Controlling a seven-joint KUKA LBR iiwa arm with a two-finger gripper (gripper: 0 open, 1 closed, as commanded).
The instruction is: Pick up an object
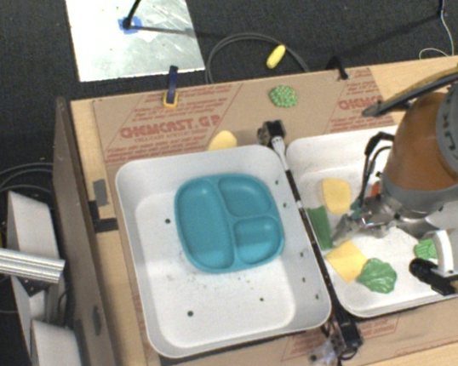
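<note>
A blue plate (228, 221) with three sections is sitting in the left white bin (168, 317). A green bumpy ball (283, 96) and a small yellow thing (276, 56) are lying behind the bins. A shiny sheet (134, 29) is lying on the dark floor. Black wires (5, 180) are trailing at the left.

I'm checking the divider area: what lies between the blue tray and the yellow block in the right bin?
In the camera view, between blue tray and yellow block: bin rims, then a dark green piece.

Blue tray (228, 221): smooth plastic, slight sheen. Both bins (159, 258): matt white plastic. Bench (159, 124): printed cardboard, matt. Upper left plate (136, 33): brushed metal, reflective.
</note>
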